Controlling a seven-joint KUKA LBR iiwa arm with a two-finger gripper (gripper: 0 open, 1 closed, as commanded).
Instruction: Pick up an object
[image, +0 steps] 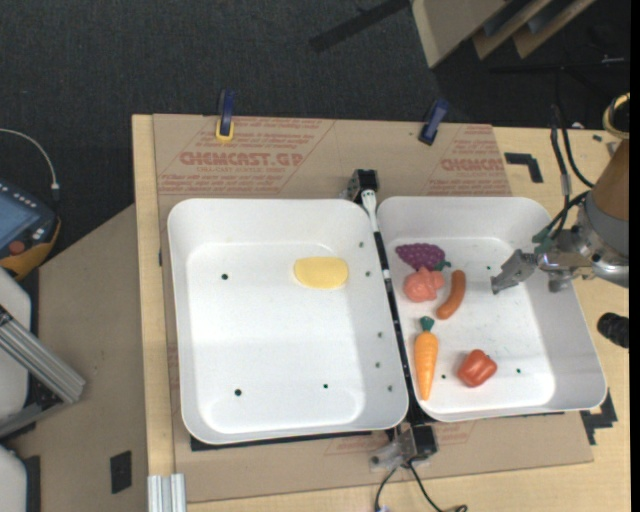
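The right bin (560, 330) holds a purple grape bunch (421, 255), a pink-red fruit (422, 285), an orange-red sausage (452, 294), a carrot (426, 363) and a red pepper (477, 368). A yellow oval piece (320, 272) lies alone in the left bin (200, 330). My gripper (532, 278) hangs over the right bin's upper right part, to the right of the sausage and apart from it. Its fingers are spread open with nothing between them.
The two bins meet at a black hinge strip (385, 300) down the middle. They rest on a cardboard sheet (300, 150) held by clamps at the back. Cables run at the right edge behind the arm.
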